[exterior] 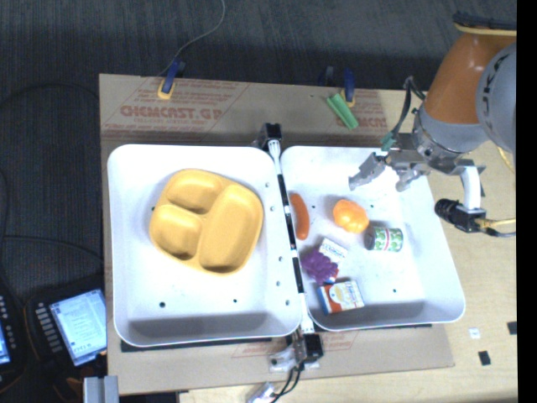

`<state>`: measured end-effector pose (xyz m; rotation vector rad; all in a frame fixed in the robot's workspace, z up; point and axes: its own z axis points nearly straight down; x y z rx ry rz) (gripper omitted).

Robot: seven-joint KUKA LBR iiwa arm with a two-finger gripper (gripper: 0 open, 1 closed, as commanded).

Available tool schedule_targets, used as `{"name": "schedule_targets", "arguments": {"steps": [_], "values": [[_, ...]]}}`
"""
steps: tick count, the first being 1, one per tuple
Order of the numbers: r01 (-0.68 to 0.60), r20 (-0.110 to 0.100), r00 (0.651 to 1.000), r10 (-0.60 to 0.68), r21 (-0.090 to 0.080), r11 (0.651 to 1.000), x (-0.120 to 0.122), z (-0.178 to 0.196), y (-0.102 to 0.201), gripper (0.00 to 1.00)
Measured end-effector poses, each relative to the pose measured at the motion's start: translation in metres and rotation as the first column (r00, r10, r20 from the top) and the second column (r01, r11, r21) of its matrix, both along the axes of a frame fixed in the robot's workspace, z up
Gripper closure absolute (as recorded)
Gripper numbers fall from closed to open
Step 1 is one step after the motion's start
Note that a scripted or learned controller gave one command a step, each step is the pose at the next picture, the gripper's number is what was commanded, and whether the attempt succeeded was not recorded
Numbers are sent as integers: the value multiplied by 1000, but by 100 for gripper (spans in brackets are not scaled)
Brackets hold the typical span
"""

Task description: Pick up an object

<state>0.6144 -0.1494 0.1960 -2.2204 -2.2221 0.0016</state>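
My gripper (385, 177) hangs over the back of the right bin (436, 263), its two fingers spread open with nothing between them. Just below and left of it lies an orange fruit (350, 215). A small green-and-white can (385, 239) lies on its side to the fruit's right. An orange carrot-like piece (299, 215) rests against the bin's left wall. A purple bunch of grapes (319, 264), a white card (333, 248) and a small red-and-white carton (341, 295) sit toward the front.
The left bin (134, 300) holds a large yellow bread-shaped block (205, 219). A green marker (342, 111) and blue clamps (171, 78) lie on the cardboard behind the bins. A black divider rail (285, 225) runs between the bins.
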Motion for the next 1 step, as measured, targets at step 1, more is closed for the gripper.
{"name": "schedule_targets", "arguments": {"steps": [1], "values": [[0, 5, 1000, 0, -1, 1000, -55, -108, 12, 0]]}}
